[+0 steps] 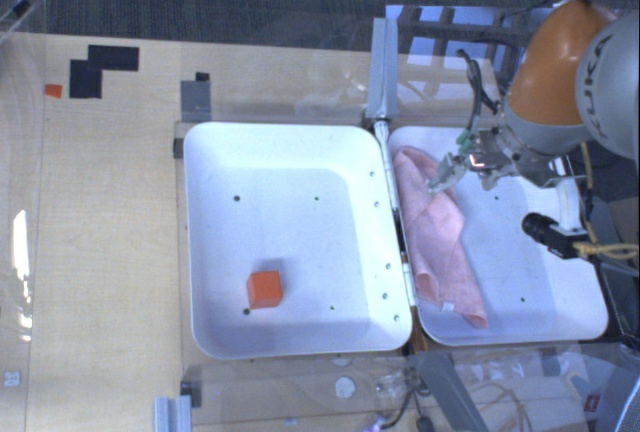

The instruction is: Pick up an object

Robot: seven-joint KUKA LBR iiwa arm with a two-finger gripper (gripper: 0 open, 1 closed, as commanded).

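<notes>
A pink cloth (437,238) lies crumpled along the left side of the right bin (545,305), stretching from its back wall to near its front. An orange block (265,289) sits in the front left part of the left bin (300,160). The gripper (466,167) hangs low over the back of the right bin, at the upper right edge of the cloth, below the arm's orange band (552,45). I cannot make out whether it touches the cloth. Nothing is visibly lifted.
A metal divider (392,210) separates the two bins. A black part of the arm (547,231) juts over the right bin's right side. Black and orange markers (98,70) lie on the wooden bench at the far left.
</notes>
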